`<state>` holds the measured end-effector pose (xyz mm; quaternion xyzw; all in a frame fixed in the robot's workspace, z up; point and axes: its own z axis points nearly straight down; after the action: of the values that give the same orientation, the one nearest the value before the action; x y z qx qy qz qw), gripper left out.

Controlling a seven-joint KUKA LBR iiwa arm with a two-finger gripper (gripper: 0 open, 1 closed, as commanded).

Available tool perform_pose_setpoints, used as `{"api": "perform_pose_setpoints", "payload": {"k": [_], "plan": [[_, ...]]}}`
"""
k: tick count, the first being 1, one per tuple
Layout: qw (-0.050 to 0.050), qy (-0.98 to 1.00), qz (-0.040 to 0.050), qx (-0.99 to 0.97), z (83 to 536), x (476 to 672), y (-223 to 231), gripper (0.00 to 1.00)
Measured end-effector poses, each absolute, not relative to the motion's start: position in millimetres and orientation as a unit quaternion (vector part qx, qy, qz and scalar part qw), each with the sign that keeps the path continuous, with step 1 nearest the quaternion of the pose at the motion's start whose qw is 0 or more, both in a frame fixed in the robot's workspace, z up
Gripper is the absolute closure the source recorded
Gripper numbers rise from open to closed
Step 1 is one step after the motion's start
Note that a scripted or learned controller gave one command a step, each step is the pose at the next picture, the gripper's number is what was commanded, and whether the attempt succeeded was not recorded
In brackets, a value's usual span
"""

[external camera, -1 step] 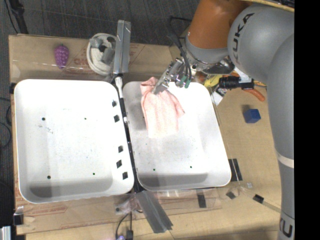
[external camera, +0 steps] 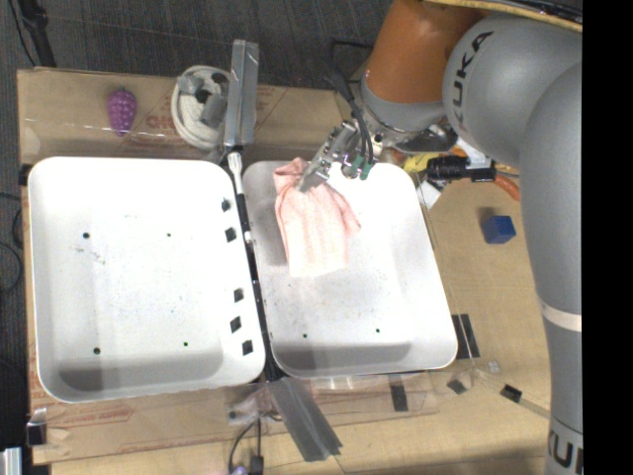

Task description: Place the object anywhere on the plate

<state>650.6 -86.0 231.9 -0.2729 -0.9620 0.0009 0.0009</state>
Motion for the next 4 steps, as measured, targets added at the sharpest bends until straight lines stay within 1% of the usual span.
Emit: {"api": "perform_pose_setpoints", "payload": {"k": [1, 2, 3, 4], "plan": [[0.002, -0.997, 0.0002, -0.073, 223, 620.1, -41, 1.0], [0.001, -1.0, 0.0003, 0.001, 222, 597.3, 0, 1.0], [0.0, -1.0, 0.0004, 0.004, 236, 561.5, 39, 1.0], [0.001, -1.0, 0.0005, 0.004, 233, 526.1, 76, 1.0]]}}
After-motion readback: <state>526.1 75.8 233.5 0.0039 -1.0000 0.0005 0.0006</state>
